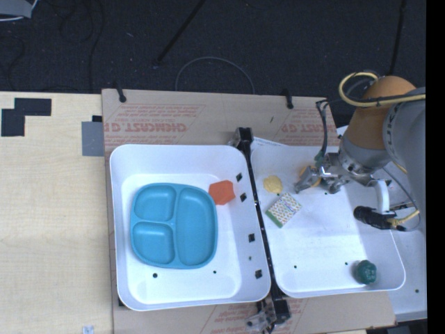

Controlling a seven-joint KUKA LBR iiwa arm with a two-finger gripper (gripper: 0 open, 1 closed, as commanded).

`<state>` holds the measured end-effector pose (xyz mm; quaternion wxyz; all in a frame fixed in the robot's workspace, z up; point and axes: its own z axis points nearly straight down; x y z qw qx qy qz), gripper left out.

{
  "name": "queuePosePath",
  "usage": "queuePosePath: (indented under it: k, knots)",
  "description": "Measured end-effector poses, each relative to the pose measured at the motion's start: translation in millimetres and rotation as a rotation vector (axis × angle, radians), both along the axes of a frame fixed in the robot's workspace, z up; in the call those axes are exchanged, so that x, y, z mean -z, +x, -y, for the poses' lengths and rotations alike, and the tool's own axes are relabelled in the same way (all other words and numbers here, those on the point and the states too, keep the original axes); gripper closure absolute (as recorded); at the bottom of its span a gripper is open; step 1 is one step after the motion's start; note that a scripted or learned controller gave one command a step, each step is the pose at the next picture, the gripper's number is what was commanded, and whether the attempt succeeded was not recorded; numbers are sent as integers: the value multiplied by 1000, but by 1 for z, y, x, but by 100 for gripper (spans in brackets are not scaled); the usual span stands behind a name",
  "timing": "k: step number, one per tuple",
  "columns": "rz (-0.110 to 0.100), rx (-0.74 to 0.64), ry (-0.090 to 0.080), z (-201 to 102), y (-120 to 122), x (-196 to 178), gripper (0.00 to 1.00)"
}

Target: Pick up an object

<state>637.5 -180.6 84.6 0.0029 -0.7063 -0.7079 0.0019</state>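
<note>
From my screen I see two shallow white bins side by side, the left bin (118, 186) and the right bin (327, 249), meeting along a black strip (259, 221). Both sit on a brown cardboard sheet (181, 120) with red lettering printed upside down. The sheet lies on a pale wooden bench (49, 221), which bears a black stepped mark (24, 113) and a grey square (91, 138). Behind it I make out thin cables (208, 65) looping over a dark floor (278, 19).

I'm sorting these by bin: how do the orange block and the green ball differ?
The orange block is angular; the green ball is rounded. The block lies in the left bin, touching the blue tray; the ball sits alone in the right bin's near right corner. Both are small, and the gripper is at neither.
</note>
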Motion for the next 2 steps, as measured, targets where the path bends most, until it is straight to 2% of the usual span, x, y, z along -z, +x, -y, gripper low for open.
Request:
queuePosePath:
  k: [1,2]
  knots:
    - [1,0,1,0,1,-13,100]
    - [9,4,-2,-3,-6,-60,100]
